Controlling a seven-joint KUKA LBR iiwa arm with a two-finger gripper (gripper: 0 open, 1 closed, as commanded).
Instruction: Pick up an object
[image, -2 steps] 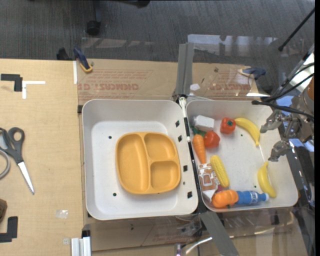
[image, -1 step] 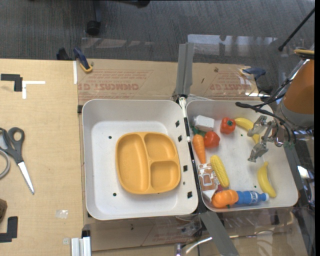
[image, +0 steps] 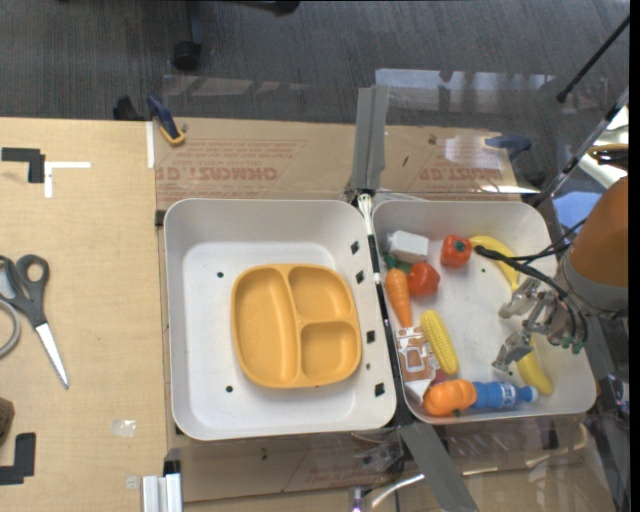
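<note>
The right bin (image: 470, 215) holds several toy foods: a white block (image: 408, 243), a tomato (image: 456, 250), a red pepper (image: 423, 278), a carrot (image: 399, 296), a corn cob (image: 438, 340), an orange fruit (image: 447, 397) and a blue bottle (image: 502, 396). One banana (image: 497, 253) lies at the back right; a second yellow piece (image: 535, 375) lies near the front right. My gripper (image: 511, 328) hangs low over the bin's right part, open, with bare bin floor between its fingers. It sits just left of the yellow piece and touches no toy.
The left bin (image: 190, 300) carries a yellow divided plate (image: 297, 325). A small printed card (image: 413, 355) lies beside the corn. Scissors (image: 40, 320) rest on the bench at far left. Cables run from the arm (image: 600, 250) across the right bin's back corner.
</note>
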